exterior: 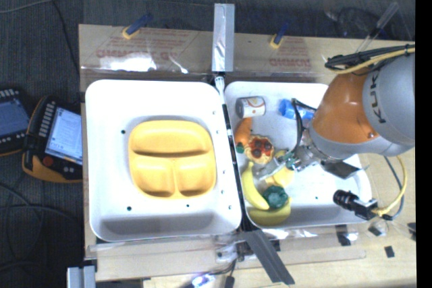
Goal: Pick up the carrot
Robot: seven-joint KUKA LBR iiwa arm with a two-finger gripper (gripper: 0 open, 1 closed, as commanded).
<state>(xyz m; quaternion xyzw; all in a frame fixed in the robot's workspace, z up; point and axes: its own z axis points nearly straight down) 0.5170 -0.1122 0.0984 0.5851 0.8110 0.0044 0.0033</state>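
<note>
A yellow divided tray (173, 157) lies in the middle of the left bin (101, 145). In the right bin (351, 202), the carrot (241, 133) lies against the left wall, long axis running from the bin's far edge toward its near edge. Beside it are a pizza slice (260, 148) and a banana (254, 193). The gripper (287, 164) hovers over them; its grip cannot be told.

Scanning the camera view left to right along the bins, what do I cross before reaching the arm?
Orange-and-black handheld pendant with a lit screen → yellow three-compartment plastic tray in the left white bin → orange carrot by the right white bin's left wall → yellow banana → small blue item → grey arm with orange band.
</note>
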